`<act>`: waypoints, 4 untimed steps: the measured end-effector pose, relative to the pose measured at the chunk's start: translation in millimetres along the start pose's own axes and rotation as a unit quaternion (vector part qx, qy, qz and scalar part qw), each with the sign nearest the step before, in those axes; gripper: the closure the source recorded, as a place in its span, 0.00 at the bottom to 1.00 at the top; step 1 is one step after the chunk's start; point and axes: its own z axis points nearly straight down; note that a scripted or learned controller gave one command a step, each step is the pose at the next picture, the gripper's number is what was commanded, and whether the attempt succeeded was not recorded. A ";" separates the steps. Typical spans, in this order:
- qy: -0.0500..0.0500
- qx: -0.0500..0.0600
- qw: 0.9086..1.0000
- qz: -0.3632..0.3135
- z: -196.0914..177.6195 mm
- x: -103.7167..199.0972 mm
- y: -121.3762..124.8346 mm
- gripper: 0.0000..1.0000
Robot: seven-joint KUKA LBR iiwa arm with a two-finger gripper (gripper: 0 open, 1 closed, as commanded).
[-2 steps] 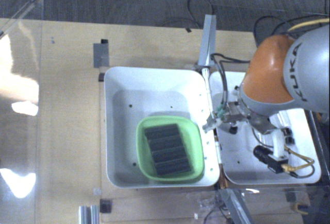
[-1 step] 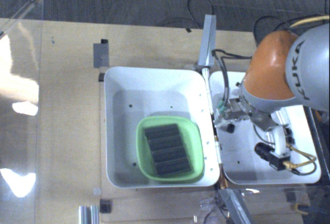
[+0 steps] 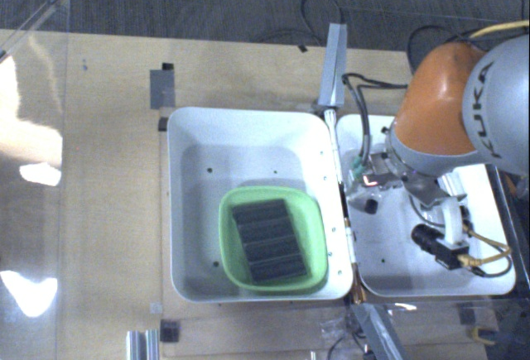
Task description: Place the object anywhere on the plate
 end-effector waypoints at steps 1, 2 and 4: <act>0.000 0.004 0.991 -0.135 -44.3 -8.6 2.2 1.00; 0.002 0.006 0.973 -0.232 21.9 35.6 11.4 1.00; 0.001 0.002 0.973 -0.233 10.1 35.6 14.2 1.00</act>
